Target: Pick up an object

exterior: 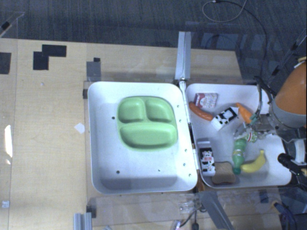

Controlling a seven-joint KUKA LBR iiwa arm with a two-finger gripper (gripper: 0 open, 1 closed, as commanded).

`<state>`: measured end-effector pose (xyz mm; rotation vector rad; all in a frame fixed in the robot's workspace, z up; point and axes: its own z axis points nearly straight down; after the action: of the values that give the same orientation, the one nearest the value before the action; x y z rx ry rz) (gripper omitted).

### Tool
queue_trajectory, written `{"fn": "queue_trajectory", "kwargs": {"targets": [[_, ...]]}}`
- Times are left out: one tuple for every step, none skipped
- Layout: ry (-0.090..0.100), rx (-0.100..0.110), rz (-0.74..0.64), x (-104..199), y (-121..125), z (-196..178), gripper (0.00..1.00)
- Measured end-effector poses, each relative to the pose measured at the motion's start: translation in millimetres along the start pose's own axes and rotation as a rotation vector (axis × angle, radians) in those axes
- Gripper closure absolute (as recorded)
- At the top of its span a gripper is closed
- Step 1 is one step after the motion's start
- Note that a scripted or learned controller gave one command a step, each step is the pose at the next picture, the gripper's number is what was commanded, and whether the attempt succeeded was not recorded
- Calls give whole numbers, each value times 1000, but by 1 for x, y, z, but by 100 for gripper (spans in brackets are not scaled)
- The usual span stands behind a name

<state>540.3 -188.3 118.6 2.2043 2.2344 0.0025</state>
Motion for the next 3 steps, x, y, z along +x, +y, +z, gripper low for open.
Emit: {"fn": "queue_trajectory", "kwargs": {"targets": [[-3, -11, -117, -17, 22, 28, 0], [-5, -19, -118, -17, 26, 16, 100], [-3, -6, -172, 5, 1, -112, 100]]}}
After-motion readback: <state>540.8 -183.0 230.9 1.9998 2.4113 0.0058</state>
